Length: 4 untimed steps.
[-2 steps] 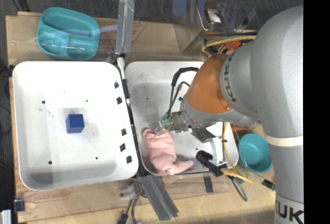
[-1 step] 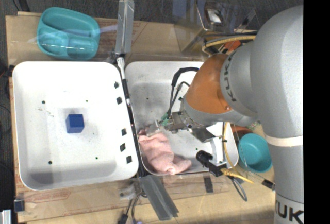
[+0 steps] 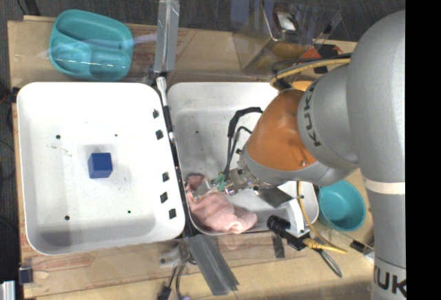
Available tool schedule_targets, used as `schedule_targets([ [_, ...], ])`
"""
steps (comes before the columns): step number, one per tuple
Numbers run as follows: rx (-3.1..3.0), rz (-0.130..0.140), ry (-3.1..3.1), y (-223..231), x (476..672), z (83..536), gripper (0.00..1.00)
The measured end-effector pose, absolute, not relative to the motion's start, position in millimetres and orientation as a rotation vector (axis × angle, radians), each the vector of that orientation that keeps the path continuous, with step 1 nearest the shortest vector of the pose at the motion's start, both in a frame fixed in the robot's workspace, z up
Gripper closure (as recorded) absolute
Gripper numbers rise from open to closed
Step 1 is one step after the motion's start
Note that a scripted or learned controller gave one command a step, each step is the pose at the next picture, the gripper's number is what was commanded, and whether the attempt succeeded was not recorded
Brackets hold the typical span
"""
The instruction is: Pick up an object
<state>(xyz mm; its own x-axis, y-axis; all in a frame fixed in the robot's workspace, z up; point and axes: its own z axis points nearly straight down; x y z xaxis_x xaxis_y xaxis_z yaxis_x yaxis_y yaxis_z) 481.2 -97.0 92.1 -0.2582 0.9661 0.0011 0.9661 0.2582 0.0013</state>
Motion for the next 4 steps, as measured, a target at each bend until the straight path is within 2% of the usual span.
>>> schedule_targets([
  [1,-2.308,0.002,-2.128,-117.8,559.5,91.7,0.0],
  [2,-2.111,0.003,-2.321,-93.8,543.2,91.3,0.0],
  [3,-2.188,0.002,-2.251,-110.4,607.8,92.0,0.0],
  [4,-2.252,0.001,-2.188,-153.3,617.3,127.6,0.0],
])
